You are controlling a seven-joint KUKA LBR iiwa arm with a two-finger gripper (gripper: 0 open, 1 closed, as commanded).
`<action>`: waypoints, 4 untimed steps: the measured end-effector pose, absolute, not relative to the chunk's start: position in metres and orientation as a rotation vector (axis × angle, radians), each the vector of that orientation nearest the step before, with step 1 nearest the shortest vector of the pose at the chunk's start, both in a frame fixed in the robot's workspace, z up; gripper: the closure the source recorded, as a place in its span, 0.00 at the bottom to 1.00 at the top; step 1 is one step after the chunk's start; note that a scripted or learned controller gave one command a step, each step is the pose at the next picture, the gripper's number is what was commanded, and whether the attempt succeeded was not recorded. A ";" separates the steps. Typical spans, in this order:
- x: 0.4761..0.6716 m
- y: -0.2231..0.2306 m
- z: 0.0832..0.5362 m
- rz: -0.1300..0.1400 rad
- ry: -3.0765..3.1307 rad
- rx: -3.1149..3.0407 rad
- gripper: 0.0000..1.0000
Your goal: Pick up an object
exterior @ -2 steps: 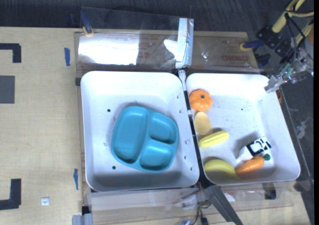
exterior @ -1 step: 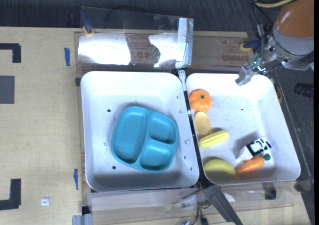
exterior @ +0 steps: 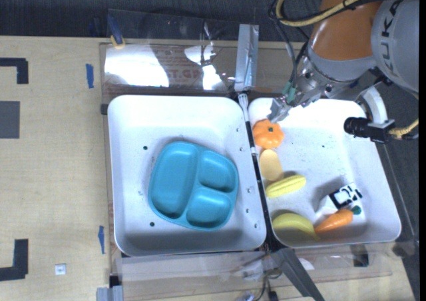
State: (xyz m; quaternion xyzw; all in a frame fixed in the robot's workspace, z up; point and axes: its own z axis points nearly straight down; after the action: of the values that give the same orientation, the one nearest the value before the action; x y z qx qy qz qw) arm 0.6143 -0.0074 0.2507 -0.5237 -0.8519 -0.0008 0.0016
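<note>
A pale wooden bench carries two shallow white bins side by side, the left bin (exterior: pixel 126 120) holding a glossy blue divided tray (exterior: pixel 193 185) and the right bin (exterior: pixel 379 180) a scatter of smooth plastic toy food. The gripper (exterior: pixel 281 108) hangs at the right bin's far left corner, just above and right of the small round orange pumpkin (exterior: pixel 267 134), which sits against the dividing wall. At this slant I cannot tell how the gripper is set, nor whether it touches the pumpkin.
</note>
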 end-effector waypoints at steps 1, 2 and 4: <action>0.545 -0.055 0.237 0.001 -2.861 -1.295 1.00; 0.555 -0.150 0.228 0.001 -2.849 -1.337 1.00; 0.518 -0.078 0.260 -0.001 -2.987 -0.971 1.00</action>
State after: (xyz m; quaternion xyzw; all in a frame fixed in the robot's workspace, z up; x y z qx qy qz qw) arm 0.5175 -0.0784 0.2599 -0.3093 -0.9510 -0.0003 0.0004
